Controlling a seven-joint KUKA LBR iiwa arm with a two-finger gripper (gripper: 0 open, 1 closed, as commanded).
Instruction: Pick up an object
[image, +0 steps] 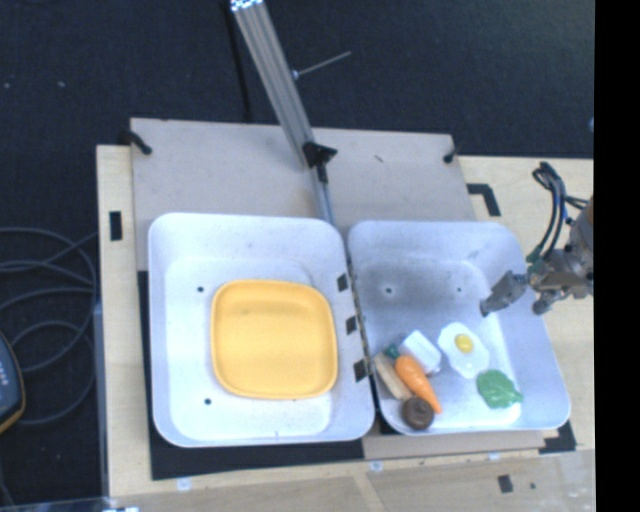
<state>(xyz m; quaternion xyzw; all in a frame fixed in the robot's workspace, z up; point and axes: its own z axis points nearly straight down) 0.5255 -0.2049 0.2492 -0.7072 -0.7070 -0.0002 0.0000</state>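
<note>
Gripper (522, 291) sits at the right edge of the view, over the upper right part of the right bin (420, 245). One finger (502, 292) sticks out to the left, and a second darker piece shows just right of it, with a visible gap between them. Reads as spread open with nothing between the fingers, though the wrist is cropped by the frame edge, so that is probably right, not certain. Blue cables (548, 205) loop above the wrist.

All the toy items cluster in the lower part of the right bin, below and left of the gripper and clear of it:
- fried egg (464, 347), white with a yellow yolk, nearest the gripper
- green leafy piece (497, 389), just below and right of the egg
- small white block (421, 350), left of the egg
- carrot (414, 378), orange, lying at a slant under the white block
- brown round piece (418, 413), at the carrot's lower end, near the bin's bottom wall

Left bin (180, 250) holds a yellow square plate (274, 339), lying flat and roughly centred.

A grey metal strut (278, 82) runs from top centre down to the seam between the bins.
</note>
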